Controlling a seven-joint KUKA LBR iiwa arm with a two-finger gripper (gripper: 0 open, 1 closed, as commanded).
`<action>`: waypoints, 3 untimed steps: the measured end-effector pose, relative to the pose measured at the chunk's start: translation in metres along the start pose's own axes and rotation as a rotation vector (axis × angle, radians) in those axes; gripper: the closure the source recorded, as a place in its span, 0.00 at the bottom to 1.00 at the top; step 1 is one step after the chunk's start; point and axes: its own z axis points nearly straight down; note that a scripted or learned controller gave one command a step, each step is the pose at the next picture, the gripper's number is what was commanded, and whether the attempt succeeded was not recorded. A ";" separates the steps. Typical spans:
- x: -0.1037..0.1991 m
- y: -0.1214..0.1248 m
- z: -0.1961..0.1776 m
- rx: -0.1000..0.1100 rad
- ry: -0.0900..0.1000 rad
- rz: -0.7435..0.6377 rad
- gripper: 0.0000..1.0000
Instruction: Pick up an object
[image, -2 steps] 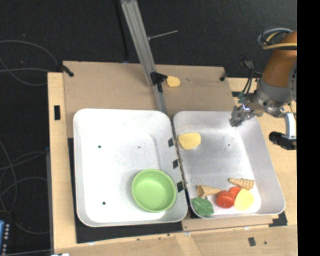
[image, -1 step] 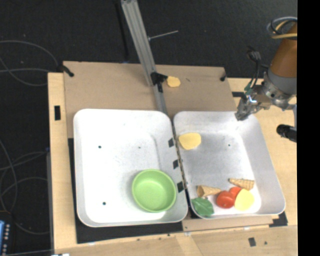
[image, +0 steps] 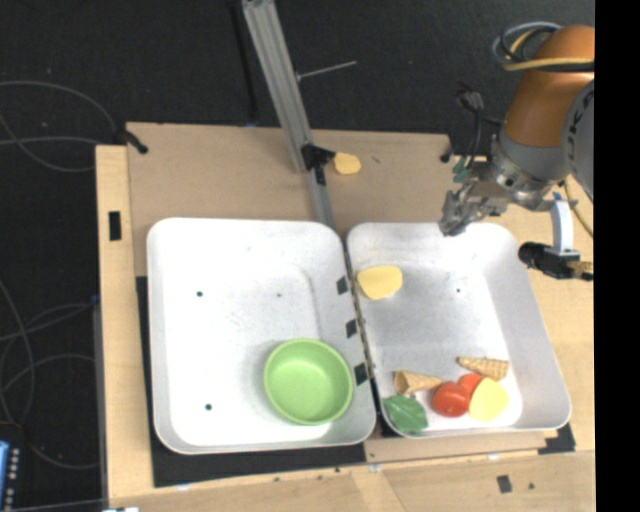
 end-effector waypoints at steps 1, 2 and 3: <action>0.053 -0.007 -0.013 0.001 0.001 0.000 1.00; 0.113 -0.011 -0.005 0.003 -0.001 0.001 1.00; 0.161 -0.014 0.002 0.003 -0.001 0.001 1.00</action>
